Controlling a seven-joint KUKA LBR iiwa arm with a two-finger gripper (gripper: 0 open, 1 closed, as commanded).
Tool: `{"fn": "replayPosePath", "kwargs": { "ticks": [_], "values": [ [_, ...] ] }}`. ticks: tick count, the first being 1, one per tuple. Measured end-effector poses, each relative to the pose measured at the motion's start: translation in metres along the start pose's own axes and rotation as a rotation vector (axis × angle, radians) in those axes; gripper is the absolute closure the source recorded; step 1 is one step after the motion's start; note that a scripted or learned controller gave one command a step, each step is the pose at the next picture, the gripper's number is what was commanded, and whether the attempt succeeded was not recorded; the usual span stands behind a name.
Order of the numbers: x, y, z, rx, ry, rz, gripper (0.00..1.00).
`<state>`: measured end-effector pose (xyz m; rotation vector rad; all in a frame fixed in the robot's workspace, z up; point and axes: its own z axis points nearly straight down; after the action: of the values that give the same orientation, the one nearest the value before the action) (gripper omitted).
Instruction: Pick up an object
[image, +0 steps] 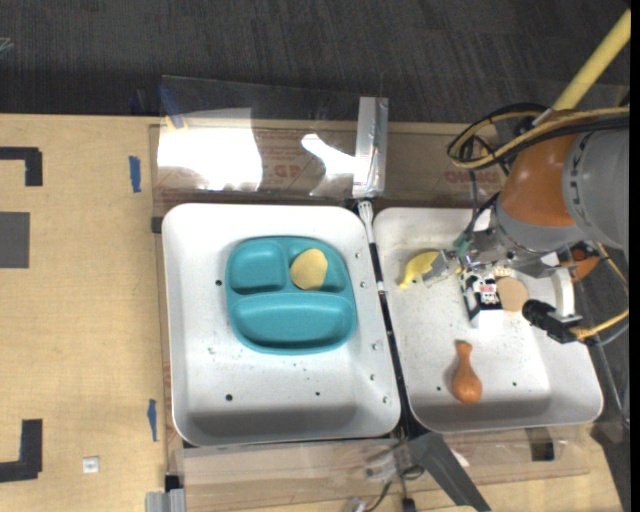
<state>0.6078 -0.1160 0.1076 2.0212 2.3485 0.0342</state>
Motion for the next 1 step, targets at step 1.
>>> {"fn": "replayPosePath", "kwargs": {
  "ticks": [1],
  "values": [
    [0.0037,0.0484,0.0232,0.041,0.019,-0.071,0.0]
  ]
}}
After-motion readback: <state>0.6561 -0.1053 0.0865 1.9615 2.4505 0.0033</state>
